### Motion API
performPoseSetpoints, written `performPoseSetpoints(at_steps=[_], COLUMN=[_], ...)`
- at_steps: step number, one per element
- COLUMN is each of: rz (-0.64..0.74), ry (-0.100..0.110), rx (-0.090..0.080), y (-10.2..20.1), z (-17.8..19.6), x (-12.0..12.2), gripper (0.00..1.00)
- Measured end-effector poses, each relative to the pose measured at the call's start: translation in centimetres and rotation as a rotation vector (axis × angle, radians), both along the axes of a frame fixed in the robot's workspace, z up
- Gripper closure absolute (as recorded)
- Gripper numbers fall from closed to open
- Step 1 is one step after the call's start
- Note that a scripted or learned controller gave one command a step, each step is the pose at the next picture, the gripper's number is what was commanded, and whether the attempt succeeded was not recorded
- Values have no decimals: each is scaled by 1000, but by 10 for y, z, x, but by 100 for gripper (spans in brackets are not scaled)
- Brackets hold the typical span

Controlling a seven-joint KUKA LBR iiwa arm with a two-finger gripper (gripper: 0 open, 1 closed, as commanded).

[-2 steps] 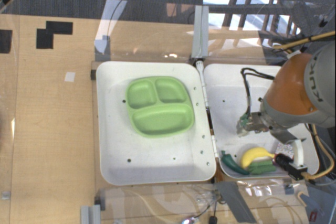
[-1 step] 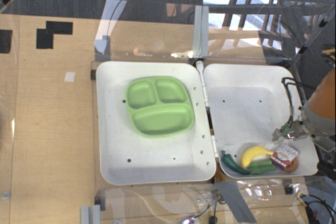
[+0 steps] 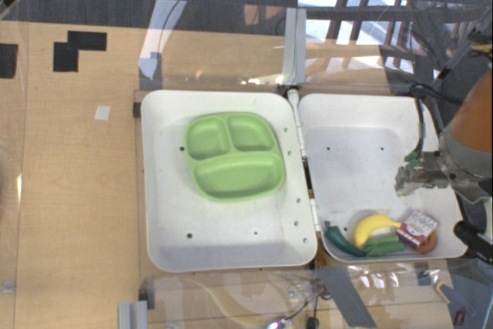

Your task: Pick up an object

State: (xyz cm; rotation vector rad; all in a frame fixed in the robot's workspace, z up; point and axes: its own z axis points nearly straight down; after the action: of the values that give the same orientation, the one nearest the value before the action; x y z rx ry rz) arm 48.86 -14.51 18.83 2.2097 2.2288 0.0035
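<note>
The claw, grip state untellable, hovers at the banana's one o'clock; light, curved, bruisable—grasp mid-body.

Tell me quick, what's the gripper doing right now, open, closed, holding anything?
Gripper: over the right bin, above the pile of toy food; whether it is open or closed cannot be told, and nothing is seen in it.
</note>
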Motion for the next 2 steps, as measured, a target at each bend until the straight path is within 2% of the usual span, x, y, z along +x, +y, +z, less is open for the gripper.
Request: performPoseSetpoints(at_steps=[1, 2], rz=[-124, -241], ry=[1, 4], rx=[0, 1], y=[-61, -5], z=[-20, -68], x=[-1, -1], gripper=[100, 100])
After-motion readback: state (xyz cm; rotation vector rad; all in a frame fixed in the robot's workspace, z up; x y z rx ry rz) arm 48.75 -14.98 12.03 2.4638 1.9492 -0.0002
